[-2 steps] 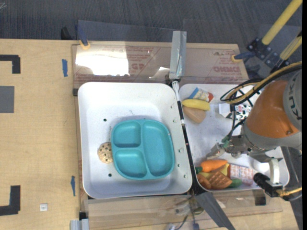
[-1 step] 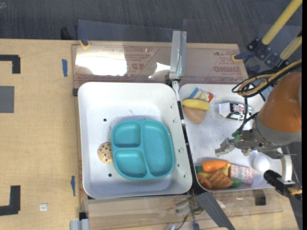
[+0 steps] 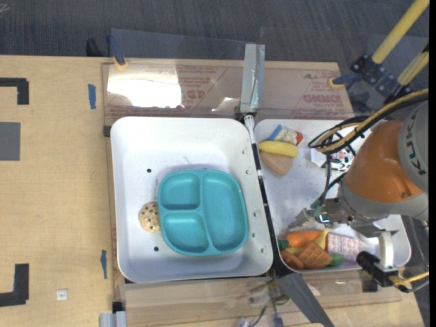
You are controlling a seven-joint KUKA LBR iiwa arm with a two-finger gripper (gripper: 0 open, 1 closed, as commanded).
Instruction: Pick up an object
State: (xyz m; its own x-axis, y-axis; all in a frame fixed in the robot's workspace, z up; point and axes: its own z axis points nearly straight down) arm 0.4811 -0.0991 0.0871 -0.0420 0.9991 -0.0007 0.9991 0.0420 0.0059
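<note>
Toy food (image 3: pixel 315 249) sits at six o'clock in the right bin (image 3: pixel 286 182). Just above it hangs the gripper (image 3: pixel 320 215); its grip cannot be told. At nine o'clock, a blue tray (image 3: pixel 202 211) touches a cookie (image 3: pixel 149 216).

Bright even light, glare on clear panel (image 3: pixel 177 87)

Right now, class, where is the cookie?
The cookie lies in the left bin, touching the teal tray's left edge.
</note>
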